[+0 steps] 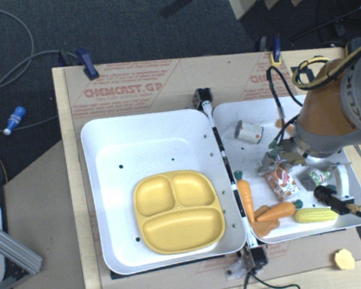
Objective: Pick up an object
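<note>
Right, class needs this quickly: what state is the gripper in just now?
Gripper: low over the right bin, above a red-and-white packet; open or shut cannot be told.

We see an evenly and brightly lit bench, the light falling from above. The left bin (pixel 107 180) glares near-white along its floor, washing out detail. Shadows are soft and short, pooling under the yellow tray (pixel 178 210). The dark floor (pixel 7 82) stays dim. Focus is slightly soft throughout.
</note>
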Robot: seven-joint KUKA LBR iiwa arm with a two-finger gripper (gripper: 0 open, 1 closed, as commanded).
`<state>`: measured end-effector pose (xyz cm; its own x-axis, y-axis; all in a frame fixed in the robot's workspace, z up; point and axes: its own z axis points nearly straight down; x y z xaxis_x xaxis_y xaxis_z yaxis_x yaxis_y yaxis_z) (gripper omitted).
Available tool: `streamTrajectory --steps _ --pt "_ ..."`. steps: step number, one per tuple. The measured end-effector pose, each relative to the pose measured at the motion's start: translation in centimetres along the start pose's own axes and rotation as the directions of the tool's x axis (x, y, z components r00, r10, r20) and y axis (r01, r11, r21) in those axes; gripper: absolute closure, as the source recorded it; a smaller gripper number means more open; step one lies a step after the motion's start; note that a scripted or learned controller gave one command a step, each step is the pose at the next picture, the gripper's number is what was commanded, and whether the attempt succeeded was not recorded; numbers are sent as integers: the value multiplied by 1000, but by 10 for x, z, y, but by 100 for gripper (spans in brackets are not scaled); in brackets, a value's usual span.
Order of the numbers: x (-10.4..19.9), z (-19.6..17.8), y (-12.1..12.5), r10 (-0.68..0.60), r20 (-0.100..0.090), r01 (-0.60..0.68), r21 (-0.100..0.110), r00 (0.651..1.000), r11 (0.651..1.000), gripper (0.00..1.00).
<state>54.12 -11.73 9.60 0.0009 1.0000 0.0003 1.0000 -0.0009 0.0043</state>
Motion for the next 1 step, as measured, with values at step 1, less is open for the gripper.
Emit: streamTrajectory --steps 1 --pt "84 -94 -9 -11 -2 11 -5 1000 1000 100"
